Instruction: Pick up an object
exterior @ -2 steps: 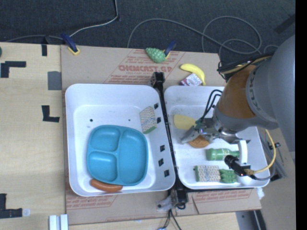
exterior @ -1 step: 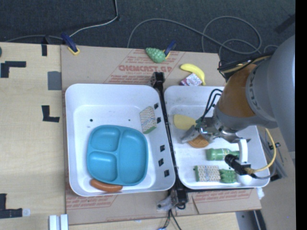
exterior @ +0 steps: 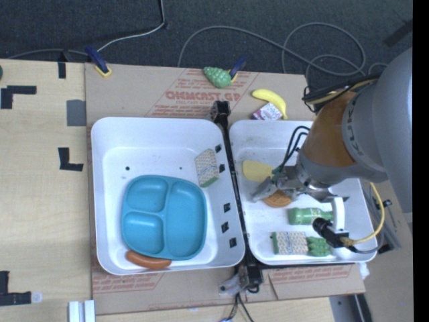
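Both white bins (exterior: 107,180) look like smooth, slightly glossy plastic. The blue divided plate (exterior: 164,217) in the left one is matt plastic. Under them lies rough brown cardboard (exterior: 134,96), printed red, on a pale wood-look bench (exterior: 37,200).

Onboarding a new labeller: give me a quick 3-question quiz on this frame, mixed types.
1. True or false: the blue divided plate lies in the right bin.
2. Which item lies against the plate's near edge? A) banana B) hot dog C) sponge
3. Fill in: the gripper is over the ___ bin, beside a yellow item.

Key: 1 false, it lies in the left bin; 2 B; 3 right.
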{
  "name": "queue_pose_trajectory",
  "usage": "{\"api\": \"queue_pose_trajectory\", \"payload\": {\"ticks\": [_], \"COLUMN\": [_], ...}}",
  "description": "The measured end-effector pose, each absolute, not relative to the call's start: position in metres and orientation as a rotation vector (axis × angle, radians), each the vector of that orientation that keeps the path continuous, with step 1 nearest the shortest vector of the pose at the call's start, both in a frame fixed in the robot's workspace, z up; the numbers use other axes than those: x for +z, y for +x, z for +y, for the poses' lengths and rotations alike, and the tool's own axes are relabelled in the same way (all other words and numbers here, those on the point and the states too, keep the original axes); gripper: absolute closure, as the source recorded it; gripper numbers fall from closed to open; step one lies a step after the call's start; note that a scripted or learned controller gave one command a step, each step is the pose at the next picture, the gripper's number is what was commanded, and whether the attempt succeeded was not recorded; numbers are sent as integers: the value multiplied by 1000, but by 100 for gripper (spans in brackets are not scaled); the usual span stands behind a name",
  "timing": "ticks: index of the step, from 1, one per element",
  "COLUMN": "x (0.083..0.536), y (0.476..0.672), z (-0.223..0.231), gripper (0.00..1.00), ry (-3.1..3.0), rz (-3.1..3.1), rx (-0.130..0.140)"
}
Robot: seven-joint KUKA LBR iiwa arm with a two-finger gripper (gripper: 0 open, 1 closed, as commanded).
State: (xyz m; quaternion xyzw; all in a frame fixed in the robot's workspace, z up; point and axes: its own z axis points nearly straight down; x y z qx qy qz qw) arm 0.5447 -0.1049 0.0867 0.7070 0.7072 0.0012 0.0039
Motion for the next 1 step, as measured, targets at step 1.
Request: {"api": "queue_pose_trajectory", "payload": {"ticks": [1], "x": [96], "y": [545], "z": [-105], "gripper": [100], "ry": [2216], "rz": [2218], "rx": [3]}}
